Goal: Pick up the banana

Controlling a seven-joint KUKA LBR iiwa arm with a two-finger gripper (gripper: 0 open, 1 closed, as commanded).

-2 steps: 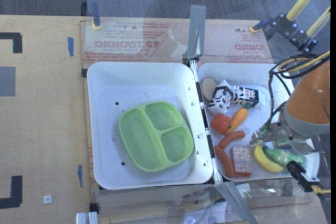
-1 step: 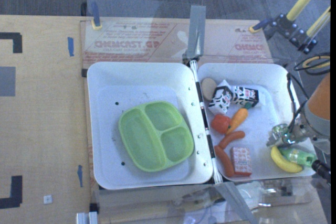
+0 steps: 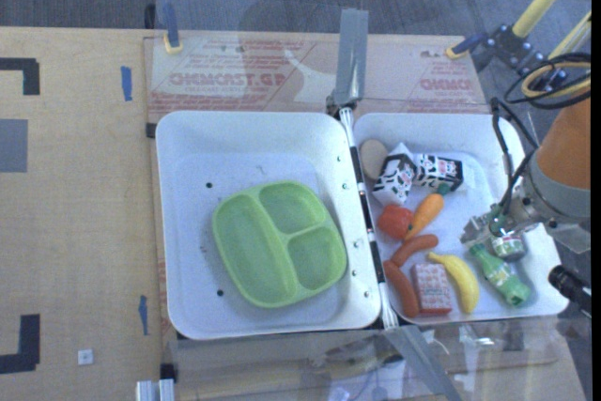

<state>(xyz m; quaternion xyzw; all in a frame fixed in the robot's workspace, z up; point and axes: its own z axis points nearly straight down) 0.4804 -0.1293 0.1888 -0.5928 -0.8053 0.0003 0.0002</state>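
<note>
Banana (image 3: 462,281) first: you'll find it in the right bin (image 3: 474,129), toward the near edge, lying on the bin floor with its length running from upper left to lower right. Just to its left sits a small red-and-white packet (image 3: 433,287), and beyond that a red sausage (image 3: 403,288) close to the divider between the bins. A second sausage (image 3: 413,248) lies just above the packet. On the banana's right you have a green bottle (image 3: 502,276), lying tilted, near the banana but apart from it.

Your gripper (image 3: 496,228) hangs over the right bin, above the bottle's upper end and up and to the right of the banana; nothing yellow sits between its fingers, and you cannot tell from this angle whether they are spread or pressed together.

Farther back in the same bin you can see a carrot (image 3: 426,212), a tomato (image 3: 395,221), a black-and-white cow-print carton (image 3: 418,173) and a tan, rounded item (image 3: 373,158). The left bin (image 3: 188,146) holds a green divided plate (image 3: 279,242)
</note>
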